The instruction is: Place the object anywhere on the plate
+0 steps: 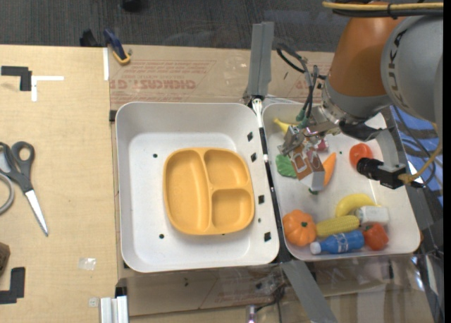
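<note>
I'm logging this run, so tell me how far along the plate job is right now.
Nothing looks done yet: the yellow divided plate in the left bin carries no object. In hand: the gripper is down among the toys in the right bin, near the green piece and carrot; whether it grips anything is unclear. Left: lift one object, carry it across and set it on the plate.

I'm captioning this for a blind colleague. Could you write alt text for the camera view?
A grey and orange robot arm's gripper hangs over the right bin of toy food, while the yellow plate sits in the left bin.
</note>
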`<state>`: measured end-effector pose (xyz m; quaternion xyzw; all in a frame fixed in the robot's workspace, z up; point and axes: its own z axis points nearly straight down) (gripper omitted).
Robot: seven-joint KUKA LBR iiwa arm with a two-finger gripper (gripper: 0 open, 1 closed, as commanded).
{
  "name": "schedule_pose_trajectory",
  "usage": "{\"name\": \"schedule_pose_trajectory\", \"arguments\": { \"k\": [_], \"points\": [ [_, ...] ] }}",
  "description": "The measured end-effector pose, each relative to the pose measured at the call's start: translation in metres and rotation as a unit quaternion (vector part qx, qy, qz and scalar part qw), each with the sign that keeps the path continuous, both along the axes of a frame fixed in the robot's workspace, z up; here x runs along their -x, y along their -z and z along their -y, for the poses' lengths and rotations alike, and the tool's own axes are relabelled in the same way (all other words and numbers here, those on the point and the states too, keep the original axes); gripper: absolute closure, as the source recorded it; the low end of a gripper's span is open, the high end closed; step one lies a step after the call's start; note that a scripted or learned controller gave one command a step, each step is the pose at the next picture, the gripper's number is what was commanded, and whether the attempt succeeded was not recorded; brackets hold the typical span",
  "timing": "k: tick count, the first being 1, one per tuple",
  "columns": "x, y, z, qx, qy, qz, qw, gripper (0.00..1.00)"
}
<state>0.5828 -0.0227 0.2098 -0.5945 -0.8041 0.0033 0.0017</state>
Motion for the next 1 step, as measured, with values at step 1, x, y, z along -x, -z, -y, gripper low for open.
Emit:
{"name": "schedule_pose_trajectory", "arguments": {
  "k": [1],
  "points": [
    [0.044,0.0217,-0.0605,-0.0006,-0.007,0.0,1.0,1.0]
  ]
}}
